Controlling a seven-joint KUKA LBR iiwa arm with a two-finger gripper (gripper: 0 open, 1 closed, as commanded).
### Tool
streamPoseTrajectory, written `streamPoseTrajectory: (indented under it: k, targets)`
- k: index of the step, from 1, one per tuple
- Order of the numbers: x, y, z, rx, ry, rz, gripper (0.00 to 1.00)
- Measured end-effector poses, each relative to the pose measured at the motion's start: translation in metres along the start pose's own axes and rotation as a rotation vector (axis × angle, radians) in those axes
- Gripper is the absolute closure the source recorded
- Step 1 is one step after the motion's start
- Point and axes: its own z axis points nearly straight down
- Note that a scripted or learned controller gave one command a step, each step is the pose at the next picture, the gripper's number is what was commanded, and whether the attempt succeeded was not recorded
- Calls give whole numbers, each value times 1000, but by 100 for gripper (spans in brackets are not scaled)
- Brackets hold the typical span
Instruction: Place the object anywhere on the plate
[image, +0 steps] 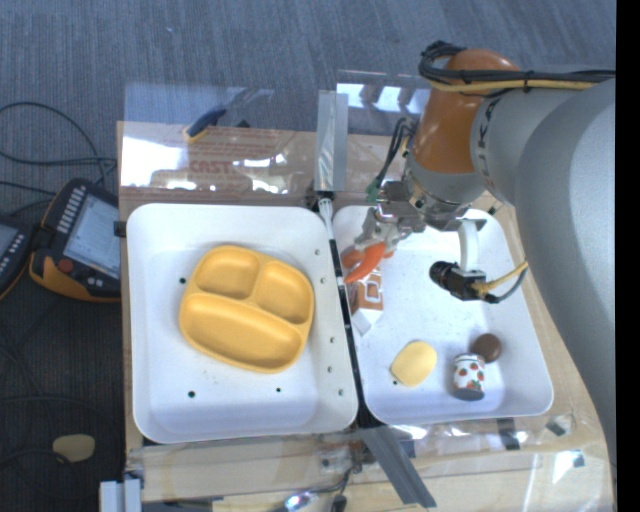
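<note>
A yellow divided plate (247, 305) lies in the left white bin (160, 400). An orange carrot-shaped object (362, 260) sits at the left wall of the right bin (520, 395), close to the divider. My gripper (384, 236) hangs directly over the carrot's upper right end and appears to touch it. The wrist hides where the two meet. The gripper is to the right of the plate, across the divider between the bins.
The right bin also holds a white and orange carton (368, 298) just below the carrot, a pale yellow piece (413, 362), a spotted white cup (467, 375) and a brown ball (487, 347). A black fitting with a yellow cable (455, 278) hangs off the wrist.
</note>
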Motion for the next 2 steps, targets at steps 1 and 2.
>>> streamPoseTrajectory:
  k: [1,2]
  targets:
    - [82,-36,0,0,4,0,100]
    - [82,-36,0,0,4,0,0]
